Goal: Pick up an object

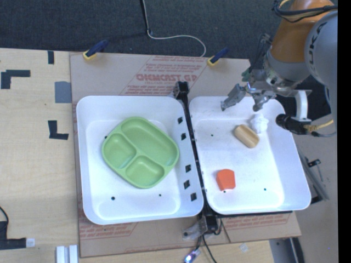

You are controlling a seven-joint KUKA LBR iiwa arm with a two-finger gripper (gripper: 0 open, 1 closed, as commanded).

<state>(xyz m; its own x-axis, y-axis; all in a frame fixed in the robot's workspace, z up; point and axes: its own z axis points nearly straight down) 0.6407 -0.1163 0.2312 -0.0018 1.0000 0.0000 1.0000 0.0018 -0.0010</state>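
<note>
You're looking at a robotics lab: two white bins (88, 163) sit on clamped cardboard (164, 75) over a counter (33, 147) marked with black tape, a cable (164, 36) trailing across dark carpet (66, 10) behind.

Arm (307, 32) cut off by the top and right edges — upper links out of frame. Hand (245, 98) fingers splayed. Small white object (259, 123) beside the tan roll (246, 135) — too small and washed out against the right bin (285, 169) to identify. Table (33, 147) cut by left and bottom edges.
</note>
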